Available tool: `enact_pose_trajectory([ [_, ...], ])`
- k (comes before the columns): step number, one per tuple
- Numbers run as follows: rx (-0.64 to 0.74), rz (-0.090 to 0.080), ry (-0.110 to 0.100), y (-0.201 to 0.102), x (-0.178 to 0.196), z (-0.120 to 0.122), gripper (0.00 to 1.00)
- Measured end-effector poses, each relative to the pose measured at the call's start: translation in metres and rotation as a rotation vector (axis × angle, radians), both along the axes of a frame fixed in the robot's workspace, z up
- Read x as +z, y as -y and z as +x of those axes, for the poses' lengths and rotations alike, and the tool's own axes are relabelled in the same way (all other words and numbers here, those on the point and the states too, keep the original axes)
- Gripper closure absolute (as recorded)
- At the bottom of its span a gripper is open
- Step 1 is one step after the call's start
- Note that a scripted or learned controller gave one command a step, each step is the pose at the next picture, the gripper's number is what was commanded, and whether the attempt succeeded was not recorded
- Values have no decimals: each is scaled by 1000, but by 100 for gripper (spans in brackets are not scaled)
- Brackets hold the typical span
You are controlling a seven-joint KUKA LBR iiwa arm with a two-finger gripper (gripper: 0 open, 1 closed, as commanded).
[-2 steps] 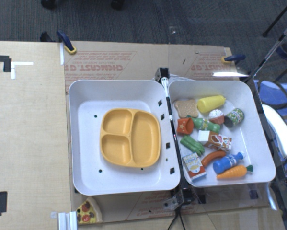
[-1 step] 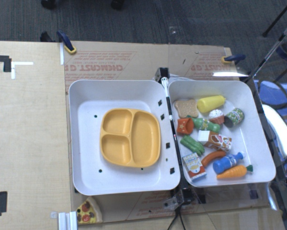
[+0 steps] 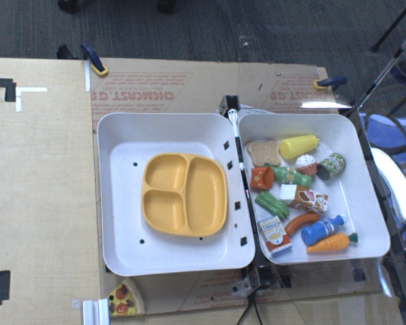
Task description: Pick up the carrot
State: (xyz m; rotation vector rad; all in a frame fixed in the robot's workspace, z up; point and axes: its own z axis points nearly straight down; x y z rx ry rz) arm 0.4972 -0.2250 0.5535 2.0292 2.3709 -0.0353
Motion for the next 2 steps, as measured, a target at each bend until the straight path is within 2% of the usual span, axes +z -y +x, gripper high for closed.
enact_pose_trajectory([
  [1, 0, 0, 0, 0, 0, 0, 0],
  [2, 2, -4, 0, 0, 8, 3, 100],
])
